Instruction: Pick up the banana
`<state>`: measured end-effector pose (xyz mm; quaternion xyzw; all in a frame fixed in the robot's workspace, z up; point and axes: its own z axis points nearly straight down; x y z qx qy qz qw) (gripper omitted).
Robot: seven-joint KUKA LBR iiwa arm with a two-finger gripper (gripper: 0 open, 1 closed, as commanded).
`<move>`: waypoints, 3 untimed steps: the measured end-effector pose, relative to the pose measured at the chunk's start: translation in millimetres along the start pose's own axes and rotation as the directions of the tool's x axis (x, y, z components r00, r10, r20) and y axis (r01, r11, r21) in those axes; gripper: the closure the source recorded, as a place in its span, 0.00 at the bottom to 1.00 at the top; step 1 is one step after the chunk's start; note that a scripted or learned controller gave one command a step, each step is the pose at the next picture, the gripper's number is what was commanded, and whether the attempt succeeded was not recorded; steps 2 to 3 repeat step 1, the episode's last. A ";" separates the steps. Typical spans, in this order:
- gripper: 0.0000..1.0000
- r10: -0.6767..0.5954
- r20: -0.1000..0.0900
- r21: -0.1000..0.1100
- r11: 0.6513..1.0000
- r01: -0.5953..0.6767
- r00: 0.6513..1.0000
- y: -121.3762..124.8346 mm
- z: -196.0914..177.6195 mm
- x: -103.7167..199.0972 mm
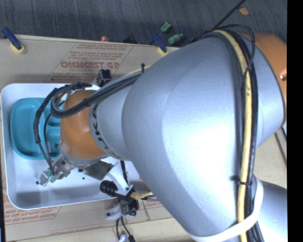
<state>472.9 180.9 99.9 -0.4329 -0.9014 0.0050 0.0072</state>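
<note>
We read red print on the cardboard sheet (86, 59) behind the bin: it looks like "CHEMCAST GP", with smaller lines around it too blurred to read.

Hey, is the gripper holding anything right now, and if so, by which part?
It cannot be told. The arm covers the gripper above the white bin next to a teal object.
</note>
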 end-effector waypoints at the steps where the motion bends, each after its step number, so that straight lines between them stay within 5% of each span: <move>1: 0.00 0.000 0.000 0.000 1.000 0.000 1.000 0.0 0.0 0.0; 3: 0.00 0.000 0.000 0.000 1.000 0.000 1.000 0.0 0.0 0.0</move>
